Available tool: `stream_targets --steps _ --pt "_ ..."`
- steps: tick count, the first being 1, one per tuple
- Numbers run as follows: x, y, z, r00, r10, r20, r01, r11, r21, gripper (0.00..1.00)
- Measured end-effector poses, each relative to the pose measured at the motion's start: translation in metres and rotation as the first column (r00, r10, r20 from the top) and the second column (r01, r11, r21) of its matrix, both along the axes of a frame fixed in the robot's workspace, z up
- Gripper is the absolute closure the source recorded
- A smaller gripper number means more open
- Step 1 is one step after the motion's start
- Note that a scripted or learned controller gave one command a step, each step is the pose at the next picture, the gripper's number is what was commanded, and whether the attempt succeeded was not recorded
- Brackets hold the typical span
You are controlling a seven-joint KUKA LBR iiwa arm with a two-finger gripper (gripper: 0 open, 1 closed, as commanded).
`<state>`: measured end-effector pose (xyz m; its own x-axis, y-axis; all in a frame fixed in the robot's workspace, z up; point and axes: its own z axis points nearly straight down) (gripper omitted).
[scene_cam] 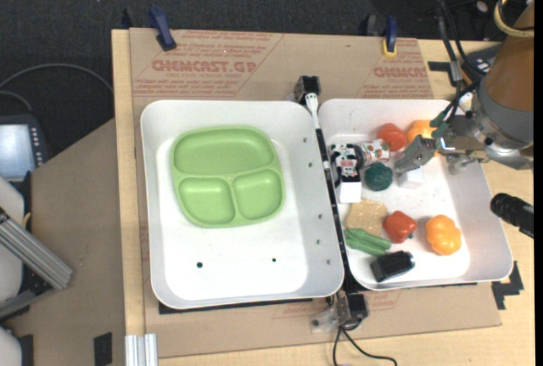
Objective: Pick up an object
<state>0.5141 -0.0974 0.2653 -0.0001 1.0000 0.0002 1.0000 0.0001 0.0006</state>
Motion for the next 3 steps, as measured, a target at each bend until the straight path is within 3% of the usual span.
stream_targets --steps 1,2,3 --pt "0.001 0.000 0.011 1.000 0.001 0.003 -0.001 1.000 -0.001 1.00" --pt "-0.012 0.102 0.078 1.000 0.012 0.008 -0.012 1.000 0.003 1.00" --pt "-0.035 0.117 0.125 1.000 0.004 0.006 -0.004 1.000 0.001 1.00"
